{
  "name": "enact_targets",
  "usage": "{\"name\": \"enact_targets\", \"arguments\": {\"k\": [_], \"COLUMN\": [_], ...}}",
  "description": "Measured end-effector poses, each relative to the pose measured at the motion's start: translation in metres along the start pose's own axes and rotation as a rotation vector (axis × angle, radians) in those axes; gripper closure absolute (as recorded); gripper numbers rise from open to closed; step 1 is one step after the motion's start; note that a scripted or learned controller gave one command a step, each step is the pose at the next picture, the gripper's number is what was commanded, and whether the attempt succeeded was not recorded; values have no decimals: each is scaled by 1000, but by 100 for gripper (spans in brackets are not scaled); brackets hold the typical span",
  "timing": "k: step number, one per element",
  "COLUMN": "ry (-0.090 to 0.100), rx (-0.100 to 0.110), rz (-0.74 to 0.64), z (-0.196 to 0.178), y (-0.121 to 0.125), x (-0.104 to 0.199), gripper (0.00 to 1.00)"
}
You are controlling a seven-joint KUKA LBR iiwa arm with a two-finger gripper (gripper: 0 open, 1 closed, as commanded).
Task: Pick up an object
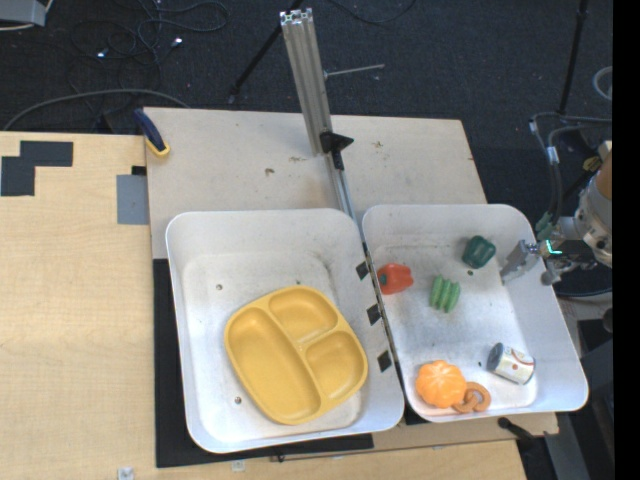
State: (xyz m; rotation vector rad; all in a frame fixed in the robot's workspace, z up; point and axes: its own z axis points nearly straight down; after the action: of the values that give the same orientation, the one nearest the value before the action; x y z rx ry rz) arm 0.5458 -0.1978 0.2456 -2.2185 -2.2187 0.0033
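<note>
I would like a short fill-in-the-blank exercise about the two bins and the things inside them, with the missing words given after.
1. The yellow plastic divided plate lies in the ____ white bin.
2. The plate has ____ compartments.
3. The round orange toy fruit lies in the right white bin, near its ____ edge.
4. The robot's claw is at the right bin's ____ rim.

Missing words: left; three; front; right

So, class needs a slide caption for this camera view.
Robot hand at right bin's edge; yellow tray in left bin.

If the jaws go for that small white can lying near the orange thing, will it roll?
Probably. The white can lies on its side on the right bin floor, so a nudge could roll it. It looks small and likely light. Its smooth round wall may slip sideways.
</note>
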Motion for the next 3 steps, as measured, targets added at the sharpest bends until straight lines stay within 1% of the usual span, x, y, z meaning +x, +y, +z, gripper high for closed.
{"name": "enact_targets", "arguments": {"k": [1,2,3], "ry": [0,1,1], "rx": [-1,3,4], "rz": [0,0,0], "z": [-1,46,91], "y": [0,1,-5], "x": [0,8,6], "gripper": [0,0,0]}}
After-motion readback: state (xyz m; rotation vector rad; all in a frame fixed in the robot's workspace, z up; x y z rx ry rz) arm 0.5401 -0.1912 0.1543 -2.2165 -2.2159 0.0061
